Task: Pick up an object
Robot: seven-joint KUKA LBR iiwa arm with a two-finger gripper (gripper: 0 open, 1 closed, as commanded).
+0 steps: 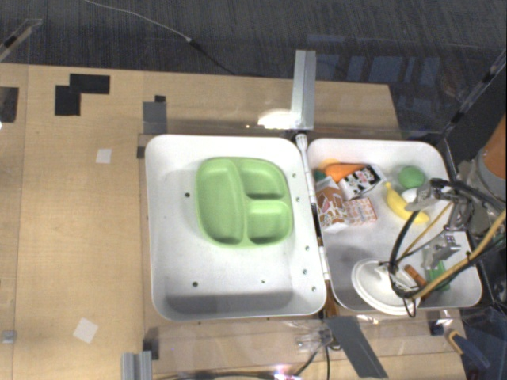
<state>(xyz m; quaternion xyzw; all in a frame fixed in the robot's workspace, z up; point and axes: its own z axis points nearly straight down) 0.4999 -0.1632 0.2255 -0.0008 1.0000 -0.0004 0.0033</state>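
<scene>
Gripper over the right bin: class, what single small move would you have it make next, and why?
Probably a short, straight descent. The gripper sits low in the right bin, near the white bowl, with cables hiding its tip. The yellow banana and green ball lie farther back, so the bowl's rim seems the closest pick.

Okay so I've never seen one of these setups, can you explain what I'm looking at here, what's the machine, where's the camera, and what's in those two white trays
This is a single camera fixed above a wooden bench, looking down at a slant. Two shallow white bins sit side by side. The left bin holds a green divided tray. The right bin holds small items: an orange piece, snack packets, a black-and-white packet, a green ball, a yellow banana-like toy and a white bowl. The machine is a robot arm reaching in from the right, trailing cables. Its gripper is low in the right bin's near corner; whether it holds anything is too cluttered to tell.
</scene>
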